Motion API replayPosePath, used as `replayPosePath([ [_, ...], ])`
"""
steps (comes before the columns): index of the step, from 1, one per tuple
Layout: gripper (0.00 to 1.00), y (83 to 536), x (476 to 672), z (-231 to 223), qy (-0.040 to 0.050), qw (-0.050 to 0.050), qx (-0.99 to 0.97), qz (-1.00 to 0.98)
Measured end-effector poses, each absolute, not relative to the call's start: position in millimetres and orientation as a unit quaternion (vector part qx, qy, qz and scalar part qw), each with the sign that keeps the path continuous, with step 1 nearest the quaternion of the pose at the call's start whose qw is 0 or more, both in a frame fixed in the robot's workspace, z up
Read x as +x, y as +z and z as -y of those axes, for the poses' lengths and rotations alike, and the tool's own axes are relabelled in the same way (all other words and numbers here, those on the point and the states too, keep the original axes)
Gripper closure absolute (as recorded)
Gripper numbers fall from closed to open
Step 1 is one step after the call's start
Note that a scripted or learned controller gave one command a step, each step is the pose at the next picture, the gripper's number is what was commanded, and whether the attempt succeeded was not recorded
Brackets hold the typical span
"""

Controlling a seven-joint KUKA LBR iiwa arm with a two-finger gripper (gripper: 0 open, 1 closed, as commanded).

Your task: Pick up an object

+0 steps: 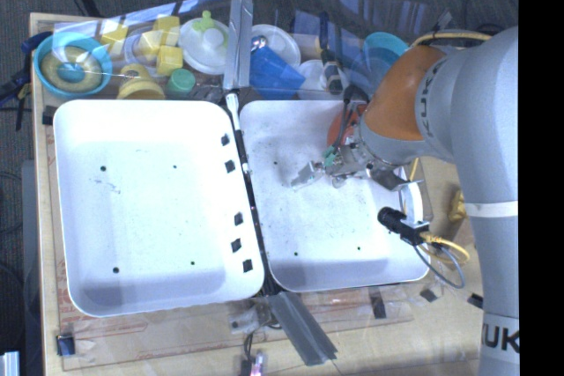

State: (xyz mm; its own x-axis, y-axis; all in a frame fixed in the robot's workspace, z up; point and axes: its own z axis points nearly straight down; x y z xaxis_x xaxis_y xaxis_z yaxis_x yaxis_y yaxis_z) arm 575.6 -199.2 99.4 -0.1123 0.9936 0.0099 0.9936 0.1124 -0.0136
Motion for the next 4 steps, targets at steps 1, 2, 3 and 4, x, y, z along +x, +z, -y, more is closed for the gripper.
replayPosePath([
  [1, 0.00, 152.0, 590.2, 209.8, 0.0052, 0.011, -0.724, 0.690],
  [2, 0.00, 235.0, 651.0, 204.3, 0.0002, 0.000, -0.741, 0.671],
  [3, 0.00, 91.3, 610.9, 166.7, 0.0007, 0.000, -0.723, 0.691],
  [4, 0.00, 91.4, 562.9, 136.0, 0.0010, 0.001, -0.723, 0.691],
])
